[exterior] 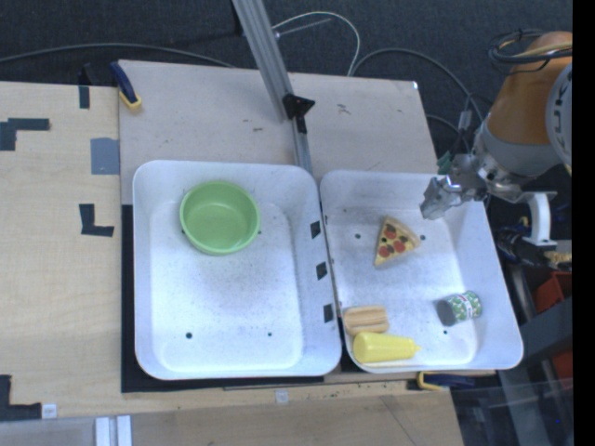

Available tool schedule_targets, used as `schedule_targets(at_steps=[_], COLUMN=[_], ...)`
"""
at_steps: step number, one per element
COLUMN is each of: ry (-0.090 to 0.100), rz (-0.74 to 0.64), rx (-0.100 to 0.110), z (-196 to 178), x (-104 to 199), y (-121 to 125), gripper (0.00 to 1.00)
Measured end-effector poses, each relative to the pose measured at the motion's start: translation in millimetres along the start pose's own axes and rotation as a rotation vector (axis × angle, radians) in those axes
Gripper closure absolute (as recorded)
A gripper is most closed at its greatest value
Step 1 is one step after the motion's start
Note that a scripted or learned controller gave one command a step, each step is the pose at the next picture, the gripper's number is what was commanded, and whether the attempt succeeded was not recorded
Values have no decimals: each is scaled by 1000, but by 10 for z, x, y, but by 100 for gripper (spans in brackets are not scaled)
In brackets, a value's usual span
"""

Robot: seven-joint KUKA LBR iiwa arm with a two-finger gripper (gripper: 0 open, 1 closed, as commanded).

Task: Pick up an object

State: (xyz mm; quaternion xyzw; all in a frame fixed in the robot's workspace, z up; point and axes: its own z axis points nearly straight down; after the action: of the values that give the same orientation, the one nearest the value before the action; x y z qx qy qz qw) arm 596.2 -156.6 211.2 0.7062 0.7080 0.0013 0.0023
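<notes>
A toy pizza slice (395, 241) lies in the middle of the right bin (483, 249). At that bin's front edge sit a tan bun-like piece (365, 319) and a yellow piece (383, 347), close together. A small can with a green patterned wrap (461, 308) lies on its side at the front right. My gripper (437, 201) hangs over the right bin's back right part, up and to the right of the pizza slice, with nothing seen between its fingers.
A green bowl (220, 216) stands at the back of the left bin (158, 323). A slanted metal pole (271, 59) rises from the bench behind the bins. Cables run along the back right of the bench.
</notes>
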Motion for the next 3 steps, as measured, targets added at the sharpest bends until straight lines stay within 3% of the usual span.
schedule_targets(at_steps=[1, 3], ry=[1, 3], rz=[1, -3], rx=[4, 8], z=[-169, -76], x=[5, 1049], y=[6, -345], gripper=[100, 100])
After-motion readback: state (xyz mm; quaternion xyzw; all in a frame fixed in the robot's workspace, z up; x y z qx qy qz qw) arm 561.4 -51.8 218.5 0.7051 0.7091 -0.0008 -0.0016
